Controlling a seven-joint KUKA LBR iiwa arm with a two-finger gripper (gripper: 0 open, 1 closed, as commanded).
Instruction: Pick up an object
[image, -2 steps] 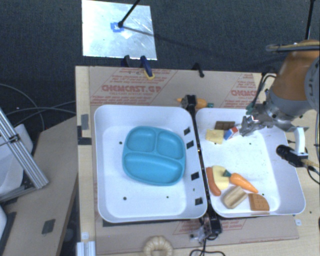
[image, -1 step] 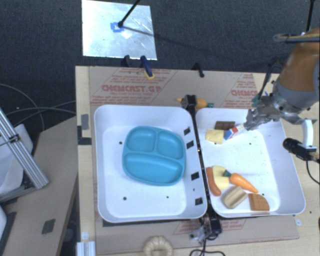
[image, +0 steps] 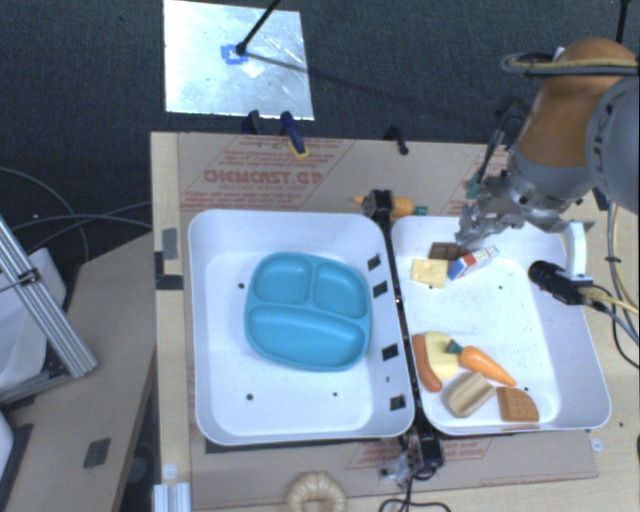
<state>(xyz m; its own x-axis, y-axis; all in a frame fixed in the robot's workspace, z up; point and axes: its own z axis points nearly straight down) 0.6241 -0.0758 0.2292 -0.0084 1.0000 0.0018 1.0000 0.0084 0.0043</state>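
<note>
Over the right bin (image: 580, 330), the end effector (image: 476, 240) touches a small tube (image: 473, 262)

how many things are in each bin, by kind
blue divided plate: 1, left bin
carrot: 1
sausage: 1
bread roll: 1
waffle piece: 1
yellow cheese-like pieces: 2
small brown piece: 1
small tube: 1
total: 9

Grey arm (image: 590, 110) reaching in from the right; orange-banded wrist bent downward; gripper (image: 474, 236) low
</note>
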